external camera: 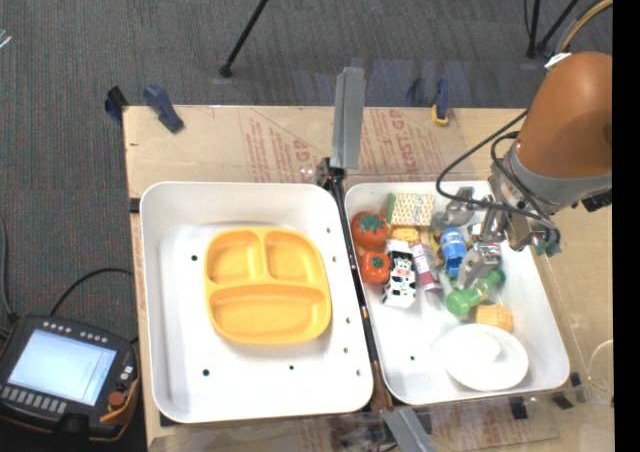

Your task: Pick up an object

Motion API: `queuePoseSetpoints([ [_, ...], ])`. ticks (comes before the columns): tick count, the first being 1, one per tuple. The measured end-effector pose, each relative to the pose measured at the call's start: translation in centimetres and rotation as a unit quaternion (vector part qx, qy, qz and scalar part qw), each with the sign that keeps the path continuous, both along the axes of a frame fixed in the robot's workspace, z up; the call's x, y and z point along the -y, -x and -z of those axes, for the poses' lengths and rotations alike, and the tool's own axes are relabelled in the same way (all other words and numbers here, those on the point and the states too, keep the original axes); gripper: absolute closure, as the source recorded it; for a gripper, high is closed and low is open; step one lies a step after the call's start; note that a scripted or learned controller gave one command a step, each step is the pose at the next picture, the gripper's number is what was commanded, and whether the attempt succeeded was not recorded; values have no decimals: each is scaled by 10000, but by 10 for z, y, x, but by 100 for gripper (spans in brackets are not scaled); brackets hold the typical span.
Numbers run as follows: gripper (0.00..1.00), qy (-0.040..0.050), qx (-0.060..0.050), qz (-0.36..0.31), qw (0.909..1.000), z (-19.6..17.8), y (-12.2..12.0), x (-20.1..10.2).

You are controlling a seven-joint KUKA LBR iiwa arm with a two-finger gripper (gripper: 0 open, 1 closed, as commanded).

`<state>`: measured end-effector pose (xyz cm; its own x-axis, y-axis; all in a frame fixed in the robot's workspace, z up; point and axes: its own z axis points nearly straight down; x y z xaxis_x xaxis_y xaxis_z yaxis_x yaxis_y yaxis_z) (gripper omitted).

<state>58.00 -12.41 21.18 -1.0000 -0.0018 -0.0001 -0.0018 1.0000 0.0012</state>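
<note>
Hovering over right bin [556, 338], end effector [487, 240] above green toy [466, 296]; clamped or apart, cannot tell.

Lighting even, diffuse, moderately bright, from overhead. White bins [160, 240] near clipping, surface detail washed out. Yellow tray [267, 285] saturated, soft sheen, no hard glare. Shadows faint and short under small items in right bin [545, 320]. Carpet [150, 20] dim, grainy. Overall focus soft, small-object labels unreadable. Slight compression noise; edge distortion negligible.
</note>
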Motion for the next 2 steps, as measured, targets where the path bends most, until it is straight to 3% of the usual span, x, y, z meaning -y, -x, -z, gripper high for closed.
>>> queuePoseSetpoints([
  [1, 0, 4, 31, 628, 9980, 117, -12, 53],
  [2, 100, 10, 66, 597, 9982, 105, -15, 51],
])
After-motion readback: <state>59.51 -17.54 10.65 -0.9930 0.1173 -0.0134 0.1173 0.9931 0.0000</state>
